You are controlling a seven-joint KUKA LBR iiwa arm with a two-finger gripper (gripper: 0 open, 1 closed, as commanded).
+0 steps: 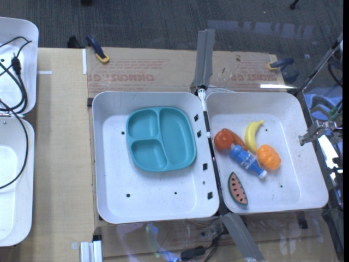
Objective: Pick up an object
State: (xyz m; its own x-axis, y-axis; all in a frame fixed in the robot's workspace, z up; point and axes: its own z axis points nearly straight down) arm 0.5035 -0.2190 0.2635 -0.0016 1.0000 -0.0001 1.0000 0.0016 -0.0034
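Camera view, looking down: right white bin (292,198) holds a yellow plastic banana (252,135), orange fruit (269,156), blue bottle (246,159), watermelon slice (238,188); left bin (112,198) holds a teal divided plate (161,138).

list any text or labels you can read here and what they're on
Red printing on the cardboard sheet behind the bins: appears upside down, too blurred to read with confidence.
Label on the blue bottle: too small to read.
No readable text on the teal plate, the toy food or the bins.

Dark grey carpet floor (163,10) beyond pale wooden bench (60,146)
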